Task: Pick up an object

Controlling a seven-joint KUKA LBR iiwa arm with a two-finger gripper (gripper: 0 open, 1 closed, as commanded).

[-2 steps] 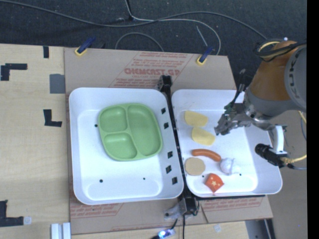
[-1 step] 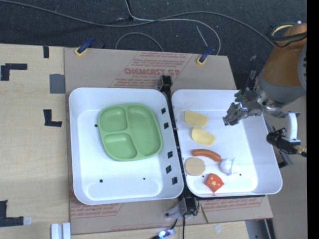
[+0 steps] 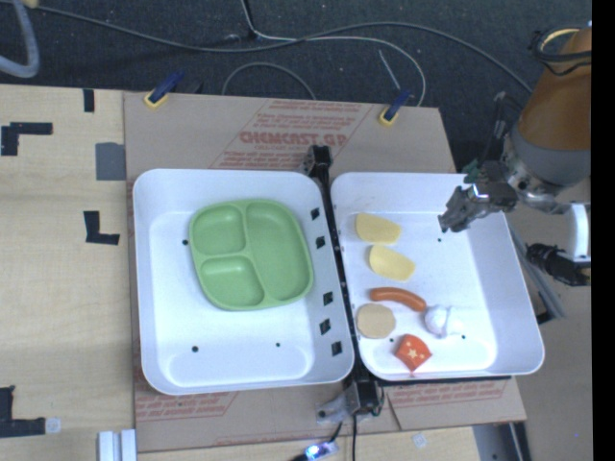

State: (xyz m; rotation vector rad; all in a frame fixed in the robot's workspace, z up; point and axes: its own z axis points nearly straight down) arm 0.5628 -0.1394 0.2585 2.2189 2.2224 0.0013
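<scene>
Where the pincer [image 3: 459, 209] hangs over the right bin [image 3: 500, 286], its state seems unreadable; too small.

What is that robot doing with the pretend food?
A grey and orange robot arm reaches in over the right bin, its gripper hanging above the far side, holding nothing. The toy food lies below: two yellow pieces, a sausage, a tan round piece and a red piece. The left bin holds a green divided plate.
</scene>
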